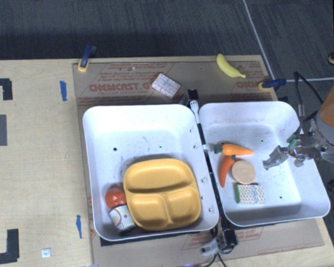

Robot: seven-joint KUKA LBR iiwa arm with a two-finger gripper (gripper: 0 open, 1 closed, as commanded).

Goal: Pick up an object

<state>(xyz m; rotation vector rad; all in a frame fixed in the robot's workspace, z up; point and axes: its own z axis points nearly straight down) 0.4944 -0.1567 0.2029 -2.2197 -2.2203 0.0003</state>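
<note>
In the right bin (280, 202) lie two toy carrots (236, 150) (226, 167), a round tan disc (244, 172) and a small patterned packet (250, 194). My gripper (274, 157) hangs over the right side of this bin, its grey fingers pointing left toward the disc and a short way from it. Nothing sits between the fingers. The left bin (100, 127) holds a yellow divided tray (161, 192) and a small orange-capped bottle (118, 208) at its front left.
A yellow banana (229, 66) and a small printed packet (165, 85) lie on the cardboard behind the bins. Blue-yellow clamps (87, 55) (271, 84) hold the cardboard. The back half of each bin is bare white floor.
</note>
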